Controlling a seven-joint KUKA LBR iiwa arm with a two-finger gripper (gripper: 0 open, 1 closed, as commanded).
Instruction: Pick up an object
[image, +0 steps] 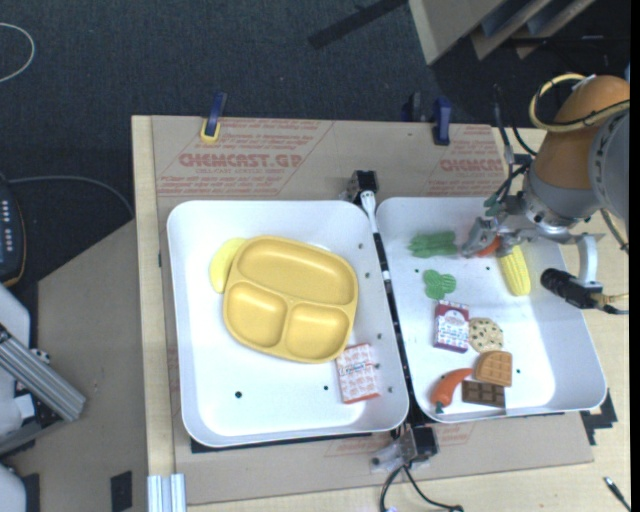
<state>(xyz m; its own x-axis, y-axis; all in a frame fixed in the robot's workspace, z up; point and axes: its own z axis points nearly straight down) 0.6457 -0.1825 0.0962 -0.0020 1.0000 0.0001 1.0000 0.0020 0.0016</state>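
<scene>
My gripper is low over the far part of the right bin, with the grey arm reaching in from the right. A green leafy toy lies just left of it, and a yellow corn cob lies just to its right. A small orange-red bit shows right under the gripper; I cannot tell what it is or whether it is held. Nearer the front lie a green round piece, a red packet, a cookie, a waffle, a chocolate bar and an orange sausage.
The left bin holds a yellow divided plate and a small red-and-white packet. A black cable-like part juts over the right bin's right side. A black divider runs between the bins.
</scene>
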